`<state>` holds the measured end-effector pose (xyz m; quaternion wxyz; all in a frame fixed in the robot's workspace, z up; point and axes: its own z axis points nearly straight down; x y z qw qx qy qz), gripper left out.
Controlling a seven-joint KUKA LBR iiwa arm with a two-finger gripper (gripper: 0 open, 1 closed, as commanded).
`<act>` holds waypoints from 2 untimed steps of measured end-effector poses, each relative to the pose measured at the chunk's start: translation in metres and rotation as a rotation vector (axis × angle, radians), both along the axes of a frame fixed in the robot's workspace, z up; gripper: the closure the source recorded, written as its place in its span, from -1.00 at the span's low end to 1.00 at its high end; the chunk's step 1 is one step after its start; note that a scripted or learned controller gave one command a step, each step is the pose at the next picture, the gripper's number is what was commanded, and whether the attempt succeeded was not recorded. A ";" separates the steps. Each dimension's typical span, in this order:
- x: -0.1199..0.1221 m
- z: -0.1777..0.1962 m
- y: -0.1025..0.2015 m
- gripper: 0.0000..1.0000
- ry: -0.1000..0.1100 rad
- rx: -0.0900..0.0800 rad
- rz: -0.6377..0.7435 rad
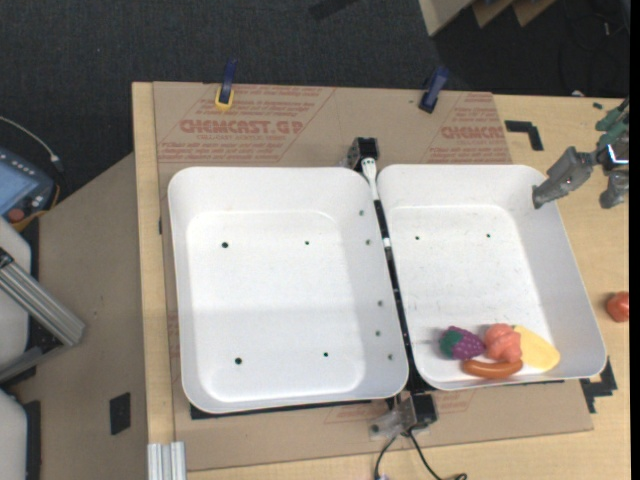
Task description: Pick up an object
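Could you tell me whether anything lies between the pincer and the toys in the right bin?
Nothing visible does. The pincer sits at the right bin's far right corner, and the toys cluster at its near edge, with bare bin floor between them.

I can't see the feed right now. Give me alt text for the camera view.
The pincer hovers at the far right edge of the right bin, away from the toy food clustered in that bin's near corner: purple grapes, an orange-red piece, a yellow piece and a sausage. The left bin lies beside it.
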<state>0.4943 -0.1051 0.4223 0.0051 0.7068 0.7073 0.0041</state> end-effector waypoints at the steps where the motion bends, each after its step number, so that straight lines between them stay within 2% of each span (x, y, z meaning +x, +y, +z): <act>1: -0.015 0.121 0.039 -1.00 -0.006 0.000 0.004; 2: -0.016 0.014 -0.034 -1.00 0.023 0.002 -0.009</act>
